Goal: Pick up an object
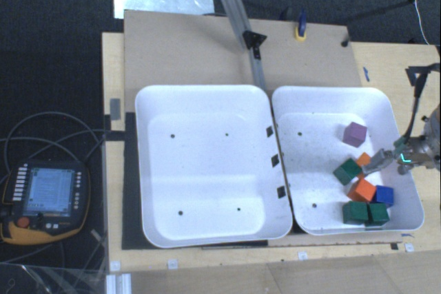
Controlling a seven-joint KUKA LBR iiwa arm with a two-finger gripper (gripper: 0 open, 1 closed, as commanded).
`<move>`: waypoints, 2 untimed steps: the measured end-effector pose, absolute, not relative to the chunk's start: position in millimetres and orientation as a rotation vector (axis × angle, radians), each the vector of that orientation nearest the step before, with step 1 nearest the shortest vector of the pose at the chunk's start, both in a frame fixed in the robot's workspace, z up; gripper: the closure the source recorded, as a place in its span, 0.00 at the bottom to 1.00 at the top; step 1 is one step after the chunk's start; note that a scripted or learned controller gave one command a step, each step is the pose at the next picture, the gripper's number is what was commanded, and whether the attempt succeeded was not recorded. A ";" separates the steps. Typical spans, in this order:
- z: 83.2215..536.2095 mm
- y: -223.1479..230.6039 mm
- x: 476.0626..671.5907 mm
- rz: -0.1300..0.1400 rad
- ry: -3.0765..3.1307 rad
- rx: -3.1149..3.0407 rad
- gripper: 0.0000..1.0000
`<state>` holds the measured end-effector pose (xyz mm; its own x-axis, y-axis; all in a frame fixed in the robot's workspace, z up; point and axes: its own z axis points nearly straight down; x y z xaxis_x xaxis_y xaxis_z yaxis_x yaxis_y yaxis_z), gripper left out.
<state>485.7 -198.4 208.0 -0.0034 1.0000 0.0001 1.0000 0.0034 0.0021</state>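
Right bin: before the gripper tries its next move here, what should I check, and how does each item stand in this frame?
1. Gripper over the right bin, among the blocks: ok.
2. A block between its fingers: cannot tell; it is too small and blurred here.
3. Nearest targets: the small orange block and a green block lie right by the tip, so a clean single pick: cannot tell.
4. Crowding: the orange block, blue block and two green blocks sit packed in the near right corner: not ok for easy finger access.
5. Isolated option: the purple block stands apart from the rest: ok.
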 end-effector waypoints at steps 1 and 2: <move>145.8 -196.3 488.2 -0.002 2.227 2.222 0.00; 95.5 -196.5 490.8 0.004 2.221 2.212 0.00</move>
<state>490.8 -196.5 95.5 -0.0041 1.0000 -0.0030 1.0000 0.0041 0.0070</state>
